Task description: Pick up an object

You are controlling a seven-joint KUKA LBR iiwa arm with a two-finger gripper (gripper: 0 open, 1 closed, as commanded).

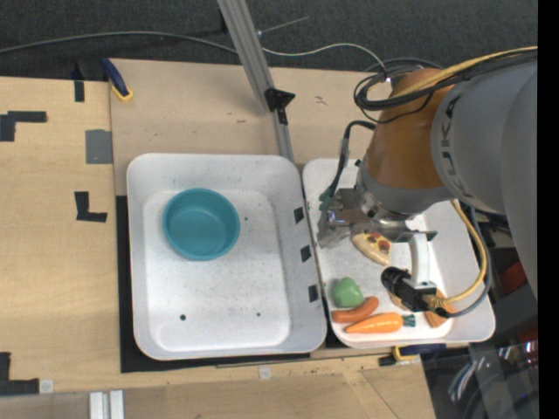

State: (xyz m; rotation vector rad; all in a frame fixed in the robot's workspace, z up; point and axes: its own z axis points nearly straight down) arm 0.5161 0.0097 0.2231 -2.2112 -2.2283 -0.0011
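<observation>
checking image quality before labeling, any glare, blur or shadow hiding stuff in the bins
Camera view: even light, soft focus overall, no harsh glare; the arm covers and shades much of the right bin; the teal bowl and the carrot read clearly.

A matt plastic look is shown by the teal bowl (pixel 202 223) and the speckled white bins (pixel 144 234). The bench (pixel 52 260) appears as pale wood. The carrot (pixel 377 324) looks smooth.

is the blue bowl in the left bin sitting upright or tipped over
Upright. The blue bowl shows its round open mouth and inner floor facing up, resting flat in the left bin.
</observation>
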